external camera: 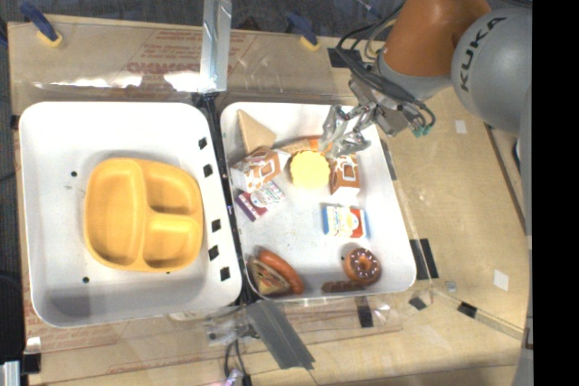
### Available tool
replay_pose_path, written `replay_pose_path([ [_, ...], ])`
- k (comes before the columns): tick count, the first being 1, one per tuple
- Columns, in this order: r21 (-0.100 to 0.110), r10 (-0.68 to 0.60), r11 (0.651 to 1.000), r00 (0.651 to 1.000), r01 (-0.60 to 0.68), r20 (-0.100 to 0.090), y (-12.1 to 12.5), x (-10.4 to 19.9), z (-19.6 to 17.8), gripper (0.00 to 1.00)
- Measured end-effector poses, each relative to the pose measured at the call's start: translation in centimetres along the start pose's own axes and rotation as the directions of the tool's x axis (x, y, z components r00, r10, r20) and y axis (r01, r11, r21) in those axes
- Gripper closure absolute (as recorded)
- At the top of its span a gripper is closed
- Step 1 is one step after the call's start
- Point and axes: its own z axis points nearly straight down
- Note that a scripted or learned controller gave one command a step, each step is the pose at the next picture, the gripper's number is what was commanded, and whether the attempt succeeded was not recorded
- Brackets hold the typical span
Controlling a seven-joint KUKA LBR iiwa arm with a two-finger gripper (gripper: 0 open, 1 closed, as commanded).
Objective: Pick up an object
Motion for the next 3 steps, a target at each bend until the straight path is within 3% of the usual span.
replay_pose_path([
  [1,0.000,0.001,1.000,1.000,-0.001,0.000,0.0,0.0,0.0,0.00],
  [2,0.002,0.051,0.999,0.999,-0.051,0.003,1.6,3.0,6.4,0.00],
  [3,0.016,0.044,0.999,0.999,-0.045,0.022,1.3,2.2,4.0,1.00],
])
